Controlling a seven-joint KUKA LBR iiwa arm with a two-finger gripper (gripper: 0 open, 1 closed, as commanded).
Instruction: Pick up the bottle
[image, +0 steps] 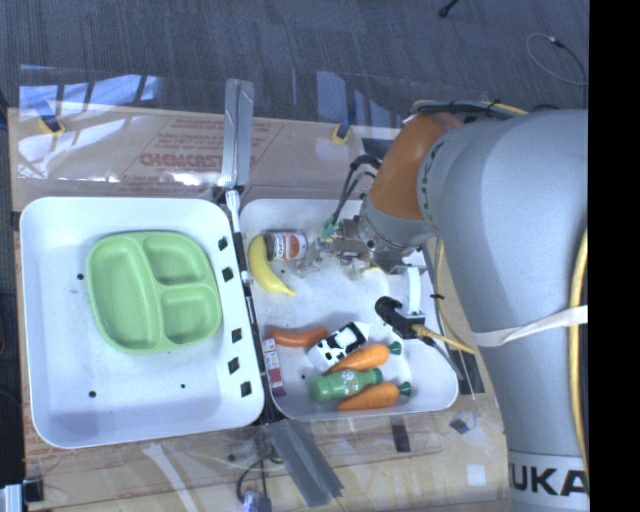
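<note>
Gripper (325, 248) sits upper middle of the right bin (440, 395), beside the can (288, 245) and banana (266, 266); I can't tell its state. Bottle (345, 385), green, lies lower in that bin between two carrots (362, 357). Green tray (155, 290) sits in the left bin (60, 400).

We see the green bottle (343, 385) lying on its side in the right bin's near end. It rests between two carrots, touching both.

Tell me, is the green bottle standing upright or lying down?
Lying down. The green bottle rests on its side in the right bin, between two carrots.
</note>
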